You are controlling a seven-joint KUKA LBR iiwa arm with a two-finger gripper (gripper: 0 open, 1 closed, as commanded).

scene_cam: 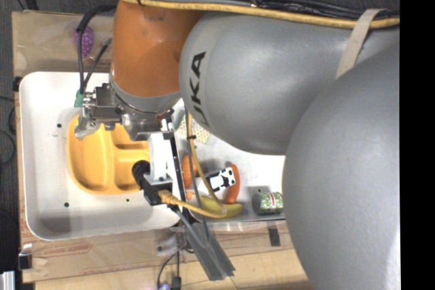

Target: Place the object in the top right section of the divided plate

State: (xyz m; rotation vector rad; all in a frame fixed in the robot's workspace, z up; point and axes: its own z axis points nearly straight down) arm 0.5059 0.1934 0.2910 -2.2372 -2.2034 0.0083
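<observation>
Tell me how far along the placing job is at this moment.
Done: the arm has reached over the left bin, above the yellow divided plate. In hand: nothing I can confirm, since the wrist hides the claw. Left: the visible plate sections look bare, while the banana, carrot and small can lie in the right bin.

even overhead light, soft shadows in the white bin [41, 146], image slightly grainy and soft.
</observation>
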